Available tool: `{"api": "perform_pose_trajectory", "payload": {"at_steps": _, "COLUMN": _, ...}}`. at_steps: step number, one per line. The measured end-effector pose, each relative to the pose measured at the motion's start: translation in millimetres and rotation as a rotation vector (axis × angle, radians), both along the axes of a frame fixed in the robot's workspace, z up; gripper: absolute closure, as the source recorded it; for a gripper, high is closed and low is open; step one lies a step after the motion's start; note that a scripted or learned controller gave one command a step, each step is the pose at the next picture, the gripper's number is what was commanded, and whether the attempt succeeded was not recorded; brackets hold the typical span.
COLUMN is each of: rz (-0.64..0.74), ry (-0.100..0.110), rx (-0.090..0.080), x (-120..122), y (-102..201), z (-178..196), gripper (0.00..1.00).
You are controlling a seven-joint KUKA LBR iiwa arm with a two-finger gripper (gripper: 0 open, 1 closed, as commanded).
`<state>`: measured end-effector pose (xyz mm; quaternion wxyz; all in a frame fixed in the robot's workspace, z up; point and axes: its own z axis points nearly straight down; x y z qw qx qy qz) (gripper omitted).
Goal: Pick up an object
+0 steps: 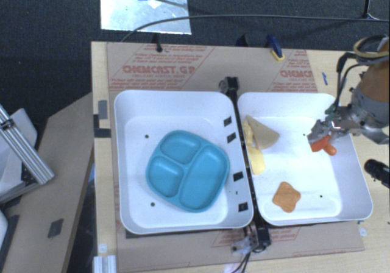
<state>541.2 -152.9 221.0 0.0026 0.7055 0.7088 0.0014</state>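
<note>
We record the fingers (323,133) above the right bin (353,202), near its right wall, closed on a small orange object (325,146) that hangs just below them. Left of the fingers lie a tan wedge (263,134) and a yellow piece (255,159); below-left, an orange lump (286,196). Far left, the left bin (131,144) holds a blue divided plate (187,170).

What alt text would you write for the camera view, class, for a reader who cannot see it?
A grey robot arm's gripper holds an orange carrot-like piece over the right bin, which contains an orange lump and pale yellow pieces. The left bin holds a blue divided plate.
</note>
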Motion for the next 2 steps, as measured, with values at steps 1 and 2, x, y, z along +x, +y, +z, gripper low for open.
{"api": "perform_pose_trajectory", "payload": {"at_steps": 1, "rz": 0.006, "ry": 0.002, "rx": 0.003, "x": 9.0, "y": 53.7, "z": 11.3, "gripper": 1.0}}
{"api": "perform_pose_trajectory", "payload": {"at_steps": 2, "rz": 0.005, "ry": 0.003, "rx": 0.003, "x": 23.2, "y": 108.5, "z": 1.2, "gripper": 1.0}}
